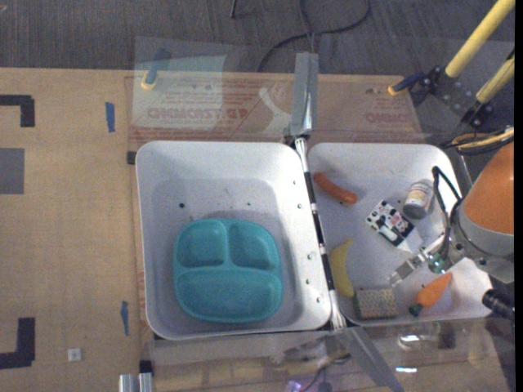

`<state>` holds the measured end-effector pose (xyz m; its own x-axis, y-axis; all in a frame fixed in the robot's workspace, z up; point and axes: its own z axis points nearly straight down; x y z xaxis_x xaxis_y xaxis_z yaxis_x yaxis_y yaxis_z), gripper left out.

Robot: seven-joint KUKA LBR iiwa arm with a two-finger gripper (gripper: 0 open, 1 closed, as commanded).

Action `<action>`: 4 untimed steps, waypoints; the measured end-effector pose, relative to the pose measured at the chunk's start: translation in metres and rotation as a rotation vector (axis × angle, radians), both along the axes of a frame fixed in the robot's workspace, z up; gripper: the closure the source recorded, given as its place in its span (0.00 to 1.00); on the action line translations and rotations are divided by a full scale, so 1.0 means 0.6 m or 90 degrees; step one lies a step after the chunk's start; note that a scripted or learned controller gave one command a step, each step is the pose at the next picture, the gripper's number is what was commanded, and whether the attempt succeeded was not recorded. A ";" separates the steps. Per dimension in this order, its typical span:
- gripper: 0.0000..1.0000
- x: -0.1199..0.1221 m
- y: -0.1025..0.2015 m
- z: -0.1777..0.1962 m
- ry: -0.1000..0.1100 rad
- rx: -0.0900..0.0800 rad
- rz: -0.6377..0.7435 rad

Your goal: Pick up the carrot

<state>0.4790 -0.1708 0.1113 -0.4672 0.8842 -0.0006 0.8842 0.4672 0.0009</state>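
Observation:
The carrot [435,289] is orange with a green tip and lies at the front right of the right bin [372,158], slanting up to the right. My gripper [413,268] hangs just up and left of the carrot, close beside it. Nothing shows the carrot held. The grey arm with its orange band [494,198] reaches in from the right edge and hides part of the bin's right side.
In the right bin lie a red-orange sausage [336,188], a small can [417,198], a black-and-white box [389,221], a banana [341,270] and a sponge [376,302] next to the carrot's tip. The left bin [163,170] holds a teal divided plate [228,269].

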 end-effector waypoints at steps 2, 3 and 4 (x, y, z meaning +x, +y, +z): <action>0.00 0.001 0.001 0.020 0.000 0.000 0.054; 0.00 0.007 -0.013 -0.038 -0.007 -0.004 0.271; 1.00 0.011 -0.015 -0.019 -0.013 -0.007 0.269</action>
